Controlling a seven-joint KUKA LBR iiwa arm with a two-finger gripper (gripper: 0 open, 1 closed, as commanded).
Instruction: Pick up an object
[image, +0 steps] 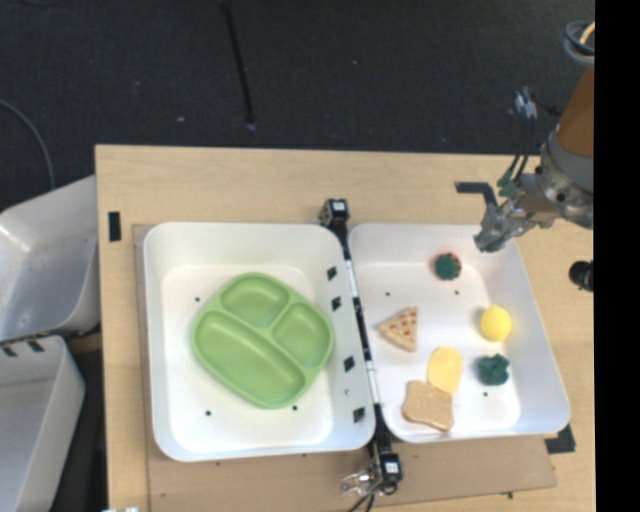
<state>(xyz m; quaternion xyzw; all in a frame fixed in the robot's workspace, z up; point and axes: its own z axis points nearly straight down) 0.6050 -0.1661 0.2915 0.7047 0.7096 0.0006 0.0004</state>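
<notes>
The right bin (395, 250) holds several toy foods: a pizza slice (400, 327), a toast slice (429, 405), a pale yellow piece (446, 367), a yellow lemon (495, 323), and two dark green clumps (447, 265) (492, 369), the first with a red spot. My gripper (492, 235) hangs at the bin's back right rim, just right of and above the upper green clump. Nothing shows between its fingers.
The left bin (170, 420) holds a green divided plate (262, 338). A black-clipped divider (350, 330) runs between the bins. The wooden bench (300, 175) borders both bins, and a white box (45, 260) stands at the left.
</notes>
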